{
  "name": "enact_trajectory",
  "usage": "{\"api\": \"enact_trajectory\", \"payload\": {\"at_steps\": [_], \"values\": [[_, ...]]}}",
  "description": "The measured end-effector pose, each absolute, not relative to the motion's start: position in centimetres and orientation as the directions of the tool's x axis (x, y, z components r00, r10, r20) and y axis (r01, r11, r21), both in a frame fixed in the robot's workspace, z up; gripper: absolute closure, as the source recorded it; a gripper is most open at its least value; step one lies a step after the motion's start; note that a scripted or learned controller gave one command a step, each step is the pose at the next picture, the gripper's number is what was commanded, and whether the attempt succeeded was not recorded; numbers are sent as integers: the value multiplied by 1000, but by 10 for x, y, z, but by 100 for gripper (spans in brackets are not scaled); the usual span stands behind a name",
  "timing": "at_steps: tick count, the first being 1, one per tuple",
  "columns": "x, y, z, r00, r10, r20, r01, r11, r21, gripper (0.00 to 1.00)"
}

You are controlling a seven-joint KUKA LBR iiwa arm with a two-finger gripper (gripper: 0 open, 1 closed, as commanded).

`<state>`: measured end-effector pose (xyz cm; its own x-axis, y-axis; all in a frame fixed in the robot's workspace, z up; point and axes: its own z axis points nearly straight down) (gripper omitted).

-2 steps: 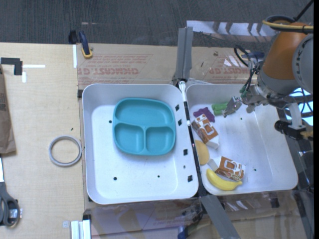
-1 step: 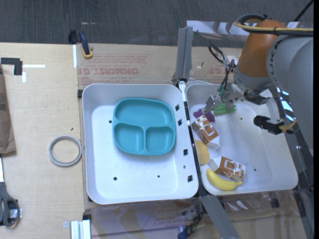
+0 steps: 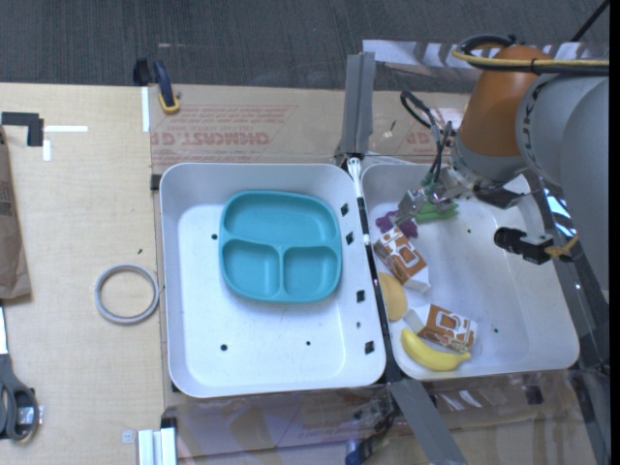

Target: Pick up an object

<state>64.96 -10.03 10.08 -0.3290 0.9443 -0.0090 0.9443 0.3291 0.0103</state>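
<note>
The gripper (image 3: 432,194) hangs low at the far-left corner of the right bin (image 3: 523,289) over a green and purple toy (image 3: 412,217), apparently reaching to grasp; whether it has closed I cannot tell, so lifting must wait.

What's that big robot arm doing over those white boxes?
The robot arm is reaching into the right bin, its pincer low at the far end over some small purple and green things. A banana and two snack packets lie nearer in that bin, untouched. The left bin holds a blue divided plate. Whether the pincer has grabbed anything is hard to tell.
</note>
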Motion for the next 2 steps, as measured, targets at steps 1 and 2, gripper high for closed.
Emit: {"api": "enact_trajectory", "payload": {"at_steps": [1, 2], "values": [[650, -100, 101, -329, 944, -9, 944, 329, 11, 0], [660, -160, 93, -392, 920, -4, 920, 392, 2, 0]]}}
